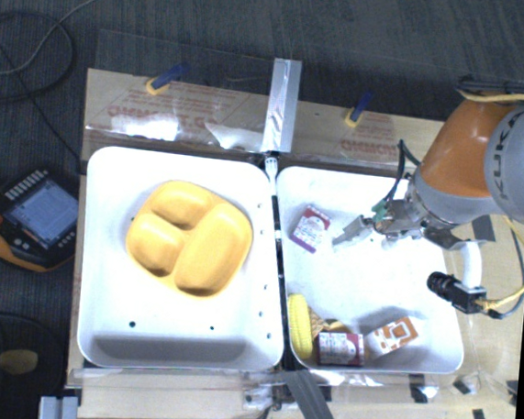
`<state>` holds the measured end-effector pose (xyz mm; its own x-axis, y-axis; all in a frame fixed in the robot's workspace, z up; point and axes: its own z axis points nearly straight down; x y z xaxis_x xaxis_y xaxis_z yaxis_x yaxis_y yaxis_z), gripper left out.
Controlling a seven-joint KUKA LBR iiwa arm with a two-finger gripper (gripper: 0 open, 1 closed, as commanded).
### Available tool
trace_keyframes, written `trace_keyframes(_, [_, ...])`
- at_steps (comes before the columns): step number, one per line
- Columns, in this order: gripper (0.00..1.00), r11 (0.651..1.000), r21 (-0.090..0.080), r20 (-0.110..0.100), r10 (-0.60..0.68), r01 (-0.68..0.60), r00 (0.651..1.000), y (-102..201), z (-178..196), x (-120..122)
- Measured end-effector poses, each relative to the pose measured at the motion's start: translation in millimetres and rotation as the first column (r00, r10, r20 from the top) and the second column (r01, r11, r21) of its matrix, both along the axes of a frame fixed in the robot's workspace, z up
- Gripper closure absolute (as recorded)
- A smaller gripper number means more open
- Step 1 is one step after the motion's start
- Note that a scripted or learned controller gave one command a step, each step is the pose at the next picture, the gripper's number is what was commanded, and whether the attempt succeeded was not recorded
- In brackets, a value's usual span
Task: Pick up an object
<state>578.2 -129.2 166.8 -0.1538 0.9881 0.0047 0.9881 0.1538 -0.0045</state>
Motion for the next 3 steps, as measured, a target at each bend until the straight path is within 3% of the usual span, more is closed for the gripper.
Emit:
trace_keyframes(1, [0.00,1.000,-0.002,0.003,-0.014,0.014,1.000,-44.3,-64.3,44.8])
trace_keyframes(2, [0.00,1.000,-0.008,0.014,0.016,-0.016,1.000,-26.4,-78.2,93.2])
trace_keyframes(3, [0.00,0.995,-0.006,0.003,0.104,-0.104,0.995,18.0,-53.2,73.6])
